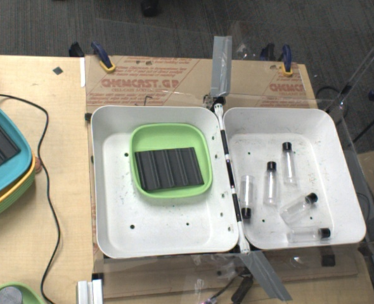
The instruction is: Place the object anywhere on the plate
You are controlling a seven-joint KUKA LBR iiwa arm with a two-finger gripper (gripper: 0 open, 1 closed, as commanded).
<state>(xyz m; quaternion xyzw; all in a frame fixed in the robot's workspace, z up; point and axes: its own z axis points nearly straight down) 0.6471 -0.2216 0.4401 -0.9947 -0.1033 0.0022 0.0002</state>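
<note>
Centrally, two shallow white bins sit side by side on the bench. Left bin [111, 227], middle of the frame: it holds a green square plate [170, 138] in its upper half, and a dark ribbed rectangular pad [169, 169] lies flat on that plate. Right bin [339, 170], right of the frame: it holds five clear vials with black caps. Upright-lying vial one [289, 163] is uppermost; vial two [271, 183] lies just left of it; vial three [245, 197] lies against the bin's left wall; vial four [299, 208] lies tilted lower right; vial five [307, 235] lies along the bottom wall. Gripper state: cannot tell.
</note>
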